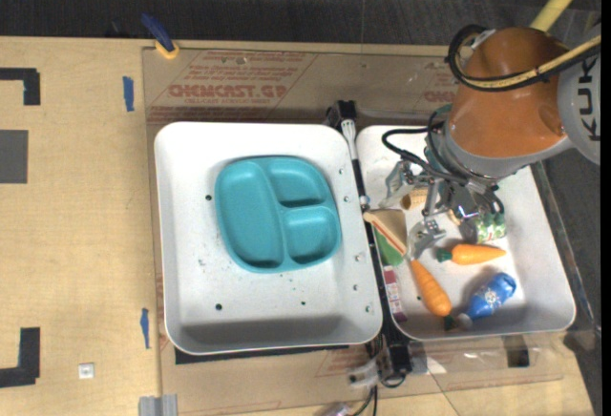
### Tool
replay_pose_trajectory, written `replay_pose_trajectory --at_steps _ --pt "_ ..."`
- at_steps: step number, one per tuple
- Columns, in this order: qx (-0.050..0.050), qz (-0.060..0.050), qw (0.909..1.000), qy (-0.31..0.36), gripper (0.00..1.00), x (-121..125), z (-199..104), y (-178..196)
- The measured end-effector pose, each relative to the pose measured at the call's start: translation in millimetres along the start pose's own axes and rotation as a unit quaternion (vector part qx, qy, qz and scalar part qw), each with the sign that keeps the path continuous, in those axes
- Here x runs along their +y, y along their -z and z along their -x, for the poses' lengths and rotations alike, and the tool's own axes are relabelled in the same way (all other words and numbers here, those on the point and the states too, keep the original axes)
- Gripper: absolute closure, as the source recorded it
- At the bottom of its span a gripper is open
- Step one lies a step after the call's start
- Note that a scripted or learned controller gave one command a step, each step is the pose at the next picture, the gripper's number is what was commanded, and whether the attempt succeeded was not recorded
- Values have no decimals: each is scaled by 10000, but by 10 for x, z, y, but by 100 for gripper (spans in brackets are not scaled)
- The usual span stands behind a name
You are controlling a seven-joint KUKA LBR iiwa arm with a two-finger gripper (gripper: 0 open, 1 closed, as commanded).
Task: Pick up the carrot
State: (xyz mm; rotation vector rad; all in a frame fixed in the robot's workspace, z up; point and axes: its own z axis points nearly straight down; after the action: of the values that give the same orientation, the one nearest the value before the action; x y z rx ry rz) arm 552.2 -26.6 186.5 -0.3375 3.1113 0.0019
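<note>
White plastic bins side by side on wooden tabletop (76, 242). Left bin (191, 309) roomy, only teal divided tray (277, 211) in middle. Right bin (549, 285) crowded: two smooth tapered carrots, one (431, 287) lying diagonally near front-left, other (477, 254) just right of pincer (441, 231). Blue rounded thing (492, 295) by front edge. Pincer low over bin centre, between carrots, nothing visibly gripped; can't tell how far open. Little free floor there.
</note>
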Motion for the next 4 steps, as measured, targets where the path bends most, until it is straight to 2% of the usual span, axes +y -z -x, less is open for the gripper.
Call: replay_pose_trajectory --at_steps 1,2,3,4 --pt "9 0 10000 -4 0 -4 -6 -6" --pt "44 12 9952 982 0 204 -473 -7" --pt "43 5 9949 1008 0 -93 -648 -3" --pt "20 9 9803 1977 0 -614 -749 -908"
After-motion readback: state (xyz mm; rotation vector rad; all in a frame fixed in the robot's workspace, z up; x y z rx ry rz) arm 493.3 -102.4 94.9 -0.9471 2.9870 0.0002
